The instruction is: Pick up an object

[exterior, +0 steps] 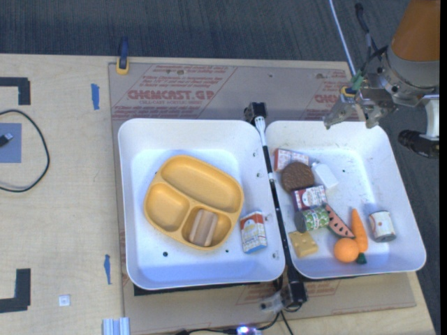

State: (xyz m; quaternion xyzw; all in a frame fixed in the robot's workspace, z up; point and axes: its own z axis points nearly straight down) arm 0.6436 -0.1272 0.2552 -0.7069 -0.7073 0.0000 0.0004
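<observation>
Camera view from above the bench. The grey arm with its orange band (417, 26) enters at the upper right; its gripper (355, 110) hangs over the far rim of the right bin (405, 208), fingers spread open and holding nothing.

Left bin (133, 187): a yellow divided tray (192, 199) lies near the centre, with a tan, sausage-like piece (204, 227) in its small near compartment. A small red-and-white carton (253, 232) stands by the bin's near right corner, apart from the tray.

Right bin: the objects cluster along its left edge and near side. A red-and-white packet (284, 158) sits farthest back, touching a brown round cookie-like piece (297, 176); a white piece (325, 176) lies just beside the cookie. Nearer come a red-labelled pack (310, 197), a green-labelled can (315, 220), a watermelon slice (338, 222) and a yellow cheese wedge (303, 243). An orange (346, 250) rests against a carrot (359, 232) near the near edge. A small can (380, 225) lies toward the right edge.
</observation>
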